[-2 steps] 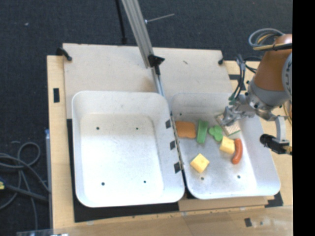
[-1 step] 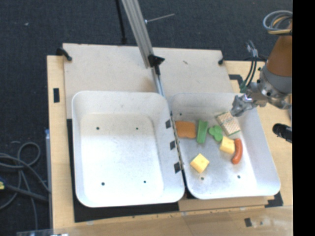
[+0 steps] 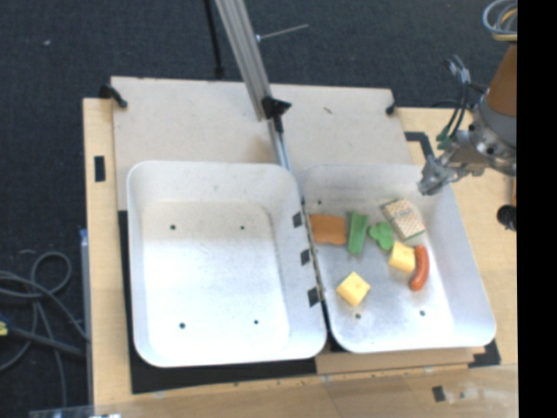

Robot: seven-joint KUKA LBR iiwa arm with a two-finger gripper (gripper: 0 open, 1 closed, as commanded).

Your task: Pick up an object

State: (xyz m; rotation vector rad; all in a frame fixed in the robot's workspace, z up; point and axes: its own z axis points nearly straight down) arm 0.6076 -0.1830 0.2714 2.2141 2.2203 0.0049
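From my gripper (image 3: 432, 181), which hangs over the upper right rim of the right bin (image 3: 461, 320), I count seven items, all below and to its left:
- speckled tan cracker block (image 3: 404, 219), tilted, nearest the gripper;
- small green leafy piece (image 3: 381, 234), just left of the block;
- green bar (image 3: 357, 232), upright;
- orange slab (image 3: 328, 230), farthest left, lying flat;
- pale yellow cube (image 3: 401, 258);
- red-orange sausage (image 3: 419, 269), touching that cube's right side;
- yellow cheese wedge (image 3: 353, 289), lowest, apart from the rest.
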